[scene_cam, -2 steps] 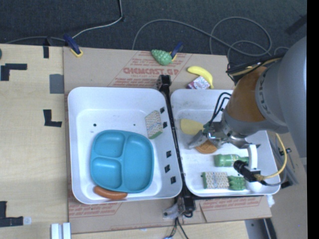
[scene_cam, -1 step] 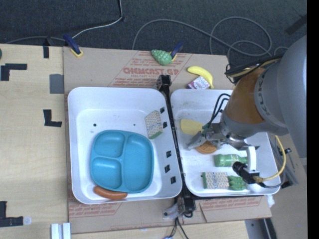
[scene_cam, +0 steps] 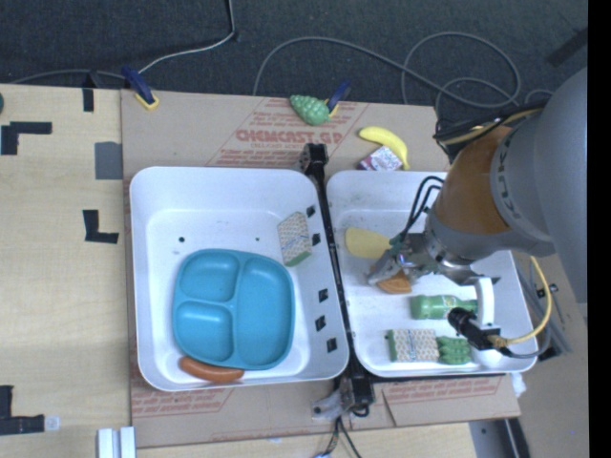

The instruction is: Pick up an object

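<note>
Camera view, slanted top-down: the likely target is a small orange-brown object [scene_cam: 393, 282] on the floor of the right bin [scene_cam: 382, 191], just below-right of the yellow piece [scene_cam: 363, 241] there. Gripper [scene_cam: 399, 263] is down in that bin right over the orange-brown object, its tips touching or nearly touching the object's top edge; finger spread is hidden by the wrist and blur, so cannot tell if it is wide, narrow or gripping. Progress, as a judgement: approach and descent look done, but the grasp is unconfirmed and the lift is not yet done, since the object sits on the bin floor. What's left: close, lift clear, check it comes up. Other things in the right bin, relative to the orange-brown object: green bottle-like item [scene_cam: 435, 305] just below-right, patterned sponge-like block with a green end [scene_cam: 426, 346] further below near the front wall. Close neighbours mean a sloppy grasp could nudge the green item. Left bin [scene_cam: 153, 218], well to the left of the object across the divider, holds a blue divided plate [scene_cam: 234, 308], an orange sausage-like piece [scene_cam: 210, 369] at the plate's front edge, and a small patterned block [scene_cam: 295, 238] by the divider. Outside the bins, beyond the right bin's far wall: a banana [scene_cam: 385, 143] and a green knobbly item [scene_cam: 310, 109] on the cardboard [scene_cam: 191, 132].
</note>
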Robot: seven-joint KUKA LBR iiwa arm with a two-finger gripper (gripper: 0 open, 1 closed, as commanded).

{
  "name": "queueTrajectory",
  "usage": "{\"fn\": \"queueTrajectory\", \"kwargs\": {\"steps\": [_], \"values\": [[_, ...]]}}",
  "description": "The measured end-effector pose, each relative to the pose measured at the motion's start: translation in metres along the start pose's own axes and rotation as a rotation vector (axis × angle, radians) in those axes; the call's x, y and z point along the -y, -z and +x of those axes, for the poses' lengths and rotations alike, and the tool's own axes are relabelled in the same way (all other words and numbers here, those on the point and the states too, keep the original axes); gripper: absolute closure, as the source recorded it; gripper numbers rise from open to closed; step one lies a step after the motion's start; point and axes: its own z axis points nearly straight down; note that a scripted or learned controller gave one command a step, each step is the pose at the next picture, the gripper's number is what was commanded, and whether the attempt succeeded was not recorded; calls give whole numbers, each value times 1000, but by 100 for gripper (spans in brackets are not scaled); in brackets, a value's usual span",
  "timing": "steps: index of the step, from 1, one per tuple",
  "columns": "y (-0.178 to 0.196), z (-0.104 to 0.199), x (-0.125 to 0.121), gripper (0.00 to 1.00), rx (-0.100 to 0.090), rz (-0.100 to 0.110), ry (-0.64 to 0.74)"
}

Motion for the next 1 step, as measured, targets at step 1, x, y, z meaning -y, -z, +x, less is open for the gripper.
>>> {"fn": "queueTrajectory", "kwargs": {"steps": [1], "values": [[89, 56, -54, 100, -4, 4, 2]]}}
